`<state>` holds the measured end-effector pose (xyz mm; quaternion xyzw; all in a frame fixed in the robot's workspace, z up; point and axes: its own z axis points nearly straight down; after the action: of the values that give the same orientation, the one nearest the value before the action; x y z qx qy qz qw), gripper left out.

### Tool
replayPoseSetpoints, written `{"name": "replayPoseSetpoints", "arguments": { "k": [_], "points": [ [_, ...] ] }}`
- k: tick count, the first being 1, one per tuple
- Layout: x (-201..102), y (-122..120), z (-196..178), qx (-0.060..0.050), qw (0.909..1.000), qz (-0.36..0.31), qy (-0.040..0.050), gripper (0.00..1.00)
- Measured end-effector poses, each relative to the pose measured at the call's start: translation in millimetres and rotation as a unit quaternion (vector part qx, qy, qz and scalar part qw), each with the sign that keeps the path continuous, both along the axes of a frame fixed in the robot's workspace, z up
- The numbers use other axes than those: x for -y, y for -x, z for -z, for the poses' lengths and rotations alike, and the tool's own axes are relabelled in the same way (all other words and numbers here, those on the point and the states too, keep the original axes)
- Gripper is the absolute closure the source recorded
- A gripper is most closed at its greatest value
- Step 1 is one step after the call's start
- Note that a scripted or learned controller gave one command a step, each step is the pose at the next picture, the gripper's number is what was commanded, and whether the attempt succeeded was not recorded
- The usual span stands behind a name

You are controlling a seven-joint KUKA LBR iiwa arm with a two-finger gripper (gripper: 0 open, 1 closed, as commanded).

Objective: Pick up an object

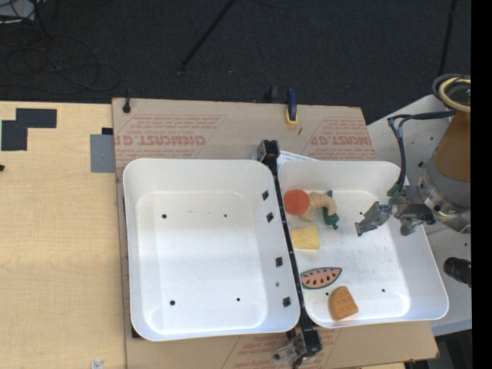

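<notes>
White plastic formed two shallow bins on the cardboard-covered tabletop (231, 129). In the left bin (201, 248) only small dark holes dotted the smooth floor. On the right bin's (400, 283) left side lay a watermelon slice (320, 277), a yellow block (305, 239), an orange bread-like lump (343, 303), a round red-orange fruit (297, 201) and a tan-and-green toy (326, 207). Over this bin's right part, well apart from them, hung the grey pincer (371, 220); whether it was apart or together could not be told.
</notes>
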<state>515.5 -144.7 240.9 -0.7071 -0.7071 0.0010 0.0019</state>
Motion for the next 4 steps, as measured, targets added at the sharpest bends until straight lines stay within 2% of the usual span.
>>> {"name": "replayPoseSetpoints", "arguments": {
  "k": [1,2,3,4],
  "points": [
    [-19.7,-33.4,136.9,-0.004,1.0,-0.001,-0.002,0.0],
    [-58.4,-85.4,153.8,0.002,1.0,-0.003,-0.0008,0.0],
    [-54.8,-122.4,153.1,0.002,1.0,-0.001,0.0006,0.0],
    [-54.0,-120.0,143.5,-0.002,1.0,0.0,-0.0002,1.0]
  ]
}}
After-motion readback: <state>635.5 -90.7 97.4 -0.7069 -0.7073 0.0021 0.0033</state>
